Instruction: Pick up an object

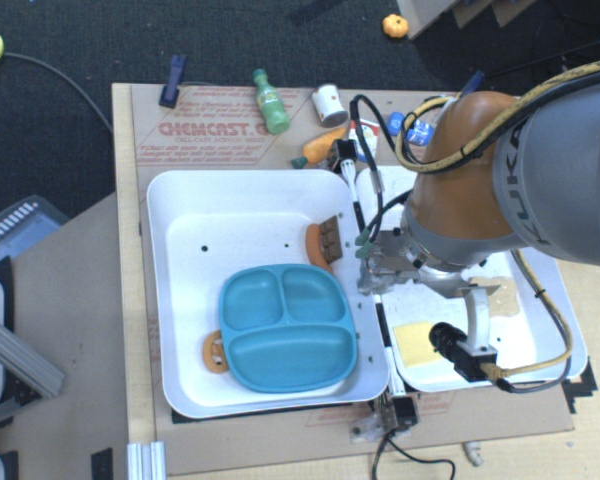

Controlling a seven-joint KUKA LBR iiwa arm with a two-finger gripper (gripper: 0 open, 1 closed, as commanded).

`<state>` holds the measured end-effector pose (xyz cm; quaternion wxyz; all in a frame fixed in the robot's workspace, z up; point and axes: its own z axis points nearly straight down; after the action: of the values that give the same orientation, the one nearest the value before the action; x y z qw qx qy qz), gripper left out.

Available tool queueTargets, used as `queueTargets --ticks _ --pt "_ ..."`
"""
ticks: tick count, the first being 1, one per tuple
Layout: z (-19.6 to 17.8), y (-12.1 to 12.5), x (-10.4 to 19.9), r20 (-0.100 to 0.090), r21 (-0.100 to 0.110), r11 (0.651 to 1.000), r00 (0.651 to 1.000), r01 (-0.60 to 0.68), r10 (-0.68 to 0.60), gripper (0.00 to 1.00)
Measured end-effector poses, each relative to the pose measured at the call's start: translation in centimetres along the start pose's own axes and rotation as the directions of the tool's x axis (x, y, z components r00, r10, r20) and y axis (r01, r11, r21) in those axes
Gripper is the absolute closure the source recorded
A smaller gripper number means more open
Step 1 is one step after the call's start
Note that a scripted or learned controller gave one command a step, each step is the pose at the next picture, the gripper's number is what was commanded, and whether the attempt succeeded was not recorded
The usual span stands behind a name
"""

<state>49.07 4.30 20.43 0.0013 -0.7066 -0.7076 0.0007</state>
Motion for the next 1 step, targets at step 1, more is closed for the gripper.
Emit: queueTargets --ticks 1 --pt "7.96 7.47 8.46 0.002 -0.003 1.000 1.000 -0.001 0.001 1.00"
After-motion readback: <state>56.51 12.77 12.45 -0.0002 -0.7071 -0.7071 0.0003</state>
